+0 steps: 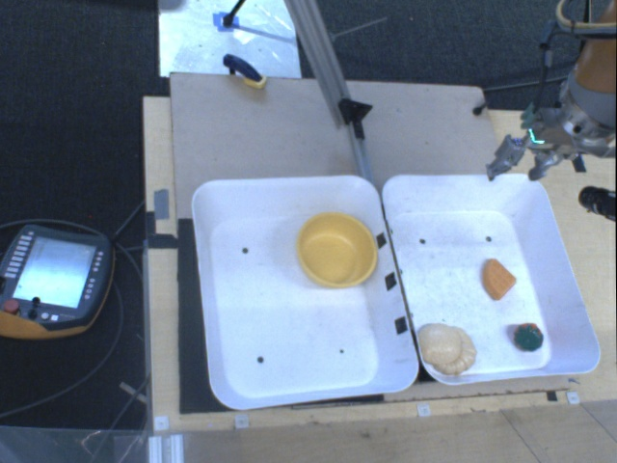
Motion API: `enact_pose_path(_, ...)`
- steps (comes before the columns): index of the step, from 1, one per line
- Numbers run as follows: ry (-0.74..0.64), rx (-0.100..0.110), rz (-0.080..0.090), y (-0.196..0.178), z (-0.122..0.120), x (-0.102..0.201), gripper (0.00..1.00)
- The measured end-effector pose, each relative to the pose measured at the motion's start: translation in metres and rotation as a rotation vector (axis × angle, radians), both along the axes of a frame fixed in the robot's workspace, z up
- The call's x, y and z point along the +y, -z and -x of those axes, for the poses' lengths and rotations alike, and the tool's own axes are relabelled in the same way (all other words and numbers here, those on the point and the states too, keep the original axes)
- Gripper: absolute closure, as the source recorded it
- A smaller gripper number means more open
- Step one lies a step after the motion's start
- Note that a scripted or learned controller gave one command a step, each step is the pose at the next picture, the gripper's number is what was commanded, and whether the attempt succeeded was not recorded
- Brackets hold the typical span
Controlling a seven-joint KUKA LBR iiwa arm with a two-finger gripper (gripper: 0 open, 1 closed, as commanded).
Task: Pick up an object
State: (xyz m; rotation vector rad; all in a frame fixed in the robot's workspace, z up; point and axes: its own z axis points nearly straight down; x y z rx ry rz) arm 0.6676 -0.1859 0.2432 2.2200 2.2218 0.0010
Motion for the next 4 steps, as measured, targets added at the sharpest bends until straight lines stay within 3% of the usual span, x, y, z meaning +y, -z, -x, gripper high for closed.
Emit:
enact_pose_path(1,0.0,0.0,0.0,0.0,0.0,0.0,0.0)
enact_pose_path(3,0.0,0.004,-0.001,0.118,-0.002,-0.006,0.0)
enact_pose_path(4,0.0,0.003,0.0,0.154,-0.001,-0.006,0.0)
